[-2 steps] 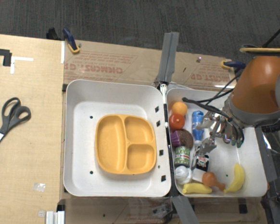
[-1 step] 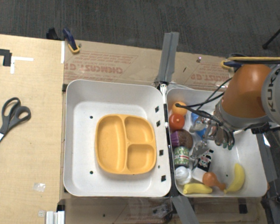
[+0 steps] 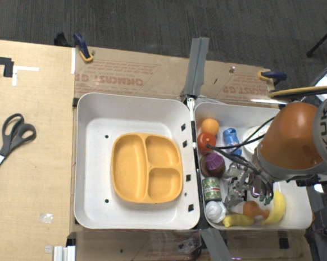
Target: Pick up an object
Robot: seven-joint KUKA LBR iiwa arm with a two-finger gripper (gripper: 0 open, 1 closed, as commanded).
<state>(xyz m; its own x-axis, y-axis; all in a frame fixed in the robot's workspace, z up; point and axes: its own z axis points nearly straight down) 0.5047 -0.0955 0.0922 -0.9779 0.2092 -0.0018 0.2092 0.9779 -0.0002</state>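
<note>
1. At the far left on the wooden bench point(image 3: 28, 201): black-handled scissors point(image 3: 9, 140), lying flat, blades pointing down-left, well apart from the bins.
2. Next rightward: left white bin point(image 3: 87, 166), holding a yellow divided tray point(image 3: 147, 168) with three compartments, resting flat near the bin's middle.
3. Behind both bins: a cardboard sheet point(image 3: 128, 76) with red print, pinned by a blue clamp point(image 3: 83, 46) at its left corner.
4. Between the bins: a grey bar point(image 3: 197, 65) running back from the shared edge.
5. Right white bin point(image 3: 298, 213), left side, from back to front: an orange ball point(image 3: 209, 125), a red round item point(image 3: 206, 139) touching it, a dark purple item point(image 3: 214, 165), a green-labelled bottle point(image 3: 211, 188), its white cap point(image 3: 214, 211) toward the front.
6. Beside the orange ball: a blue item point(image 3: 231, 137), partly behind black cables.
7. Along the front wall: a small yellow fruit-like piece point(image 3: 236, 220), an orange piece point(image 3: 253, 209), a banana point(image 3: 277, 208) curved against the right.
8. Low over the right bin's middle: gripper point(image 3: 245, 190), just above the orange piece and near the bottle; cannot tell how wide the jaws stand, nor whether anything sits between them.
9. Above it: grey arm with orange band point(image 3: 292, 140).
</note>
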